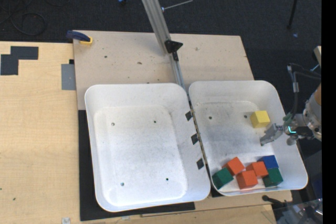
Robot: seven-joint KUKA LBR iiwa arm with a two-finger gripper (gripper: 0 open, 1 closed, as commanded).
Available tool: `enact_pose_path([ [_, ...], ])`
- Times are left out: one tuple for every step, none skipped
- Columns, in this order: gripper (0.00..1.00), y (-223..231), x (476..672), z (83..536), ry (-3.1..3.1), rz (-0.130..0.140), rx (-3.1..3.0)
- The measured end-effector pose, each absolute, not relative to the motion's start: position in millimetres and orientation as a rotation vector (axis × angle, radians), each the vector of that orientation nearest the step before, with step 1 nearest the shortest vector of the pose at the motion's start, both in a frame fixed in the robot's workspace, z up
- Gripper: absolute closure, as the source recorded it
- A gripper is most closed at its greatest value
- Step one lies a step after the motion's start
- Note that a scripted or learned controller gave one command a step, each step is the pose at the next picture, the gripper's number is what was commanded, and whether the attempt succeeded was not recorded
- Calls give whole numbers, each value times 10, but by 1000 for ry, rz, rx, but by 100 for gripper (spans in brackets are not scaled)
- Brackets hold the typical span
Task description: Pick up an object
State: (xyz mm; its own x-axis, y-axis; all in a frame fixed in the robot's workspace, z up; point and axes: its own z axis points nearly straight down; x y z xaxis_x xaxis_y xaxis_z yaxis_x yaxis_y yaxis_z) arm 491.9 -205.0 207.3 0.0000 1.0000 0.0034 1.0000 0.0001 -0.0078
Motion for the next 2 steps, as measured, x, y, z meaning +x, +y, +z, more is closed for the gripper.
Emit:
enact_pose_path([
  [0, -2056, 4927, 2095, -2217, 1, -2221],
  [0, -2052, 4903, 1449, -2214, 6, -2215],
])
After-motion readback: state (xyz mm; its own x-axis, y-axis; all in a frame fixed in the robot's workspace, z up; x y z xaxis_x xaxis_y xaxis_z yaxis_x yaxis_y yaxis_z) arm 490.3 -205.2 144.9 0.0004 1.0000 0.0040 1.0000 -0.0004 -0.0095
